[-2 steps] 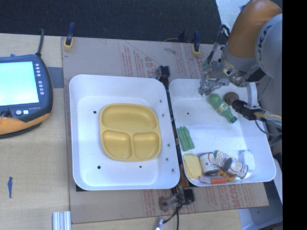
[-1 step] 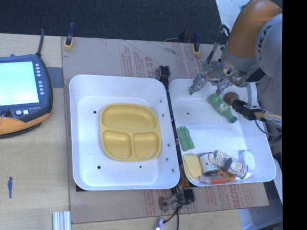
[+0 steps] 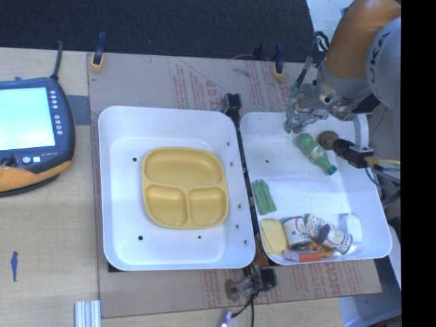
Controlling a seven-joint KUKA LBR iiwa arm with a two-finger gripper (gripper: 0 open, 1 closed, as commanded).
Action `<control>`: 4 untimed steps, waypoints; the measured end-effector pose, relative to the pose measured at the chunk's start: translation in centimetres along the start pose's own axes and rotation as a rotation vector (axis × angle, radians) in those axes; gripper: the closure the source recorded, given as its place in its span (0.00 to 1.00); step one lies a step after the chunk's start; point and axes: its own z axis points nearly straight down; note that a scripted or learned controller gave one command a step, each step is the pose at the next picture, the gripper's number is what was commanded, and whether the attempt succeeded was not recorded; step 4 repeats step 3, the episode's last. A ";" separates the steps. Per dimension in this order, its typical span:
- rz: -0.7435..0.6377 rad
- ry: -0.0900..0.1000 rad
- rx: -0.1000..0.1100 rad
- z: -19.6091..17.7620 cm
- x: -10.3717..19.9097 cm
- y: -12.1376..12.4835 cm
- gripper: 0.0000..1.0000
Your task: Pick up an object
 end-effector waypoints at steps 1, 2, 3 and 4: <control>0.000 0.000 0.000 0.0 0.0 0.0 0.00; 0.004 0.001 -0.005 -11.7 0.5 -0.1 0.00; 0.004 0.001 0.002 5.5 -3.6 -1.7 0.00; 0.004 0.001 0.002 5.5 -3.6 -1.7 0.00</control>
